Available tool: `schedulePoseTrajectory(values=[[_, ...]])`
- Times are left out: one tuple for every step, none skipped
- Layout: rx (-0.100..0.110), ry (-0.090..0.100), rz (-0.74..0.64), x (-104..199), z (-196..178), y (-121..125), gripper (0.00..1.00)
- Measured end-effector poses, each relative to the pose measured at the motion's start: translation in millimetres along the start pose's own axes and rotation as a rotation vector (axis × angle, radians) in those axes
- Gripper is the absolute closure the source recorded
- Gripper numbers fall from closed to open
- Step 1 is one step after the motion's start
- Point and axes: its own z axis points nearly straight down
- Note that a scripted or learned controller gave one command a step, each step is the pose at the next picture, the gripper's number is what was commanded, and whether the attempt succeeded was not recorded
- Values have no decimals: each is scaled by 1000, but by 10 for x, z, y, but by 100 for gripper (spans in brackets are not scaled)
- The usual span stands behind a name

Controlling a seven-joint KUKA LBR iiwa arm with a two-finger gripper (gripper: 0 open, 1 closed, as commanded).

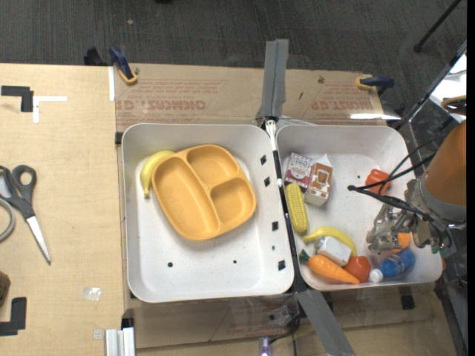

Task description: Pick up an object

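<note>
The right bin (pixel 349 141) holds several toy foods. Near its left wall lies a corn cob (pixel 297 208), with a pink-and-white carton (pixel 299 167) and a brown carton (pixel 320 183) just behind it. Along the front lie a yellow banana (pixel 332 235), an orange carrot (pixel 332 270), a red piece (pixel 361 268) and a blue bottle (pixel 395 265). A red-orange piece (pixel 377 178) sits toward the back right. My gripper (pixel 384 237) hangs low in the bin's right front part, just above the blue bottle and beside a small orange piece (pixel 403 239). Nothing is visibly held.
The left bin (pixel 193 273) carries a yellow divided plate (pixel 204 191) with a banana (pixel 152 167) tucked under its far left rim. Scissors (pixel 26 206) lie on the bench at far left. Blue clamps (pixel 122 64) grip the cardboard behind the bins. Black cables cross the right bin's far right corner.
</note>
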Motion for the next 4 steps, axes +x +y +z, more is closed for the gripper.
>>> schedulePoseTrajectory(values=[[0,-2,0,-6,-4,4,0],[-5,-12,31,-17,133,-22,0],[-1,-10,28,-13,54,-34,100],[-2,-13,27,-25,46,-27,0]])
